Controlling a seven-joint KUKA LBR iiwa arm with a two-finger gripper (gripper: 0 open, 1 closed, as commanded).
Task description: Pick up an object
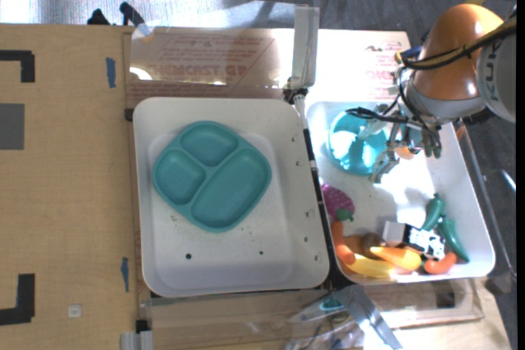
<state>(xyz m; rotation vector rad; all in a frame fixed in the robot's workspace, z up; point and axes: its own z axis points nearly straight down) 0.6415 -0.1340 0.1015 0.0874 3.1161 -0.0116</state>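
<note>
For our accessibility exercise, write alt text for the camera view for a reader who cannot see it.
A grey and orange robot arm's claw hangs over the right bin, beside a blue cup. Toy food is piled at that bin's near end. The left bin holds a teal divided plate.

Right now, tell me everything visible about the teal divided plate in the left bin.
The teal divided plate is a rounded, matte, plastic-looking dish with three compartments: two smaller ones toward the far side, one larger toward the near side. It lies flat, turned at a slant, on the floor of the left white bin, slightly toward its far-left part. Nothing lies in it or touches it.
</note>
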